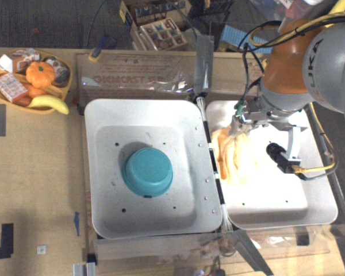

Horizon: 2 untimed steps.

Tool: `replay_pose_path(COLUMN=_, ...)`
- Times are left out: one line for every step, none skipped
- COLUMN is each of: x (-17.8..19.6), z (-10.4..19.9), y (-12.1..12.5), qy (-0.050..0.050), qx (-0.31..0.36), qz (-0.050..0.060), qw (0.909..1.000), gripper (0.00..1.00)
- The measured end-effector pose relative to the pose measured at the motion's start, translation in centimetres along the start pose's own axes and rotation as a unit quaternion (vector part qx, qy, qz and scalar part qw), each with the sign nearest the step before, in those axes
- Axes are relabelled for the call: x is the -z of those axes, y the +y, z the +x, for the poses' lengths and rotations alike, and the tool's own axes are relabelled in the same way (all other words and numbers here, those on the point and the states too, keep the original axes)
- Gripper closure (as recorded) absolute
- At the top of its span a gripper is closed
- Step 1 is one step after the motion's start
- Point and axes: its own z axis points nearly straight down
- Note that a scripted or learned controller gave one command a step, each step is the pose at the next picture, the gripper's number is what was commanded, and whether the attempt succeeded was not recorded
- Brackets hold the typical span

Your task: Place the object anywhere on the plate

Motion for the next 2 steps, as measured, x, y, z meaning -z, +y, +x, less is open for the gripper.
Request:
replay_pose_path(x=4.0, z=-0.1, y=0.0, qy=0.000, qx=0.000, qz=-0.001, qw=1.0000, gripper=1.00)
replay_pose_path(x=4.8, z=5.1, y=1.5, qy=-0.001, qx=0.198, qz=-0.003, qw=0.9801, gripper=1.00)
